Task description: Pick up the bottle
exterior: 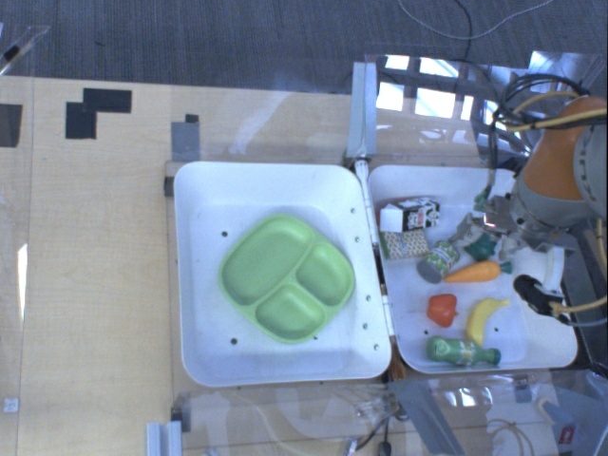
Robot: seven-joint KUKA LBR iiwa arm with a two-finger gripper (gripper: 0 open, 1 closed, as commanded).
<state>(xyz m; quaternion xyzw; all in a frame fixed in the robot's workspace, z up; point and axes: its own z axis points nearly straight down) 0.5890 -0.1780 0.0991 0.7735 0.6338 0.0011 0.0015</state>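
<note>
**Inspector:** Bottle position?

**Assistant:** Green bottle lies on its side along the right bin's front edge, long axis left-right, below the banana.

**Inspector:** Gripper?

**Assistant:** Gripper hangs up-right of the bottle, over the carrot. Finger state: cannot tell.

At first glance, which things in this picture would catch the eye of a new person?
The big green divided plate in the middle of the left bin stands out first. Next comes the crowded right bin: an orange carrot, a yellow banana, and a green bottle lying near its front edge.
</note>
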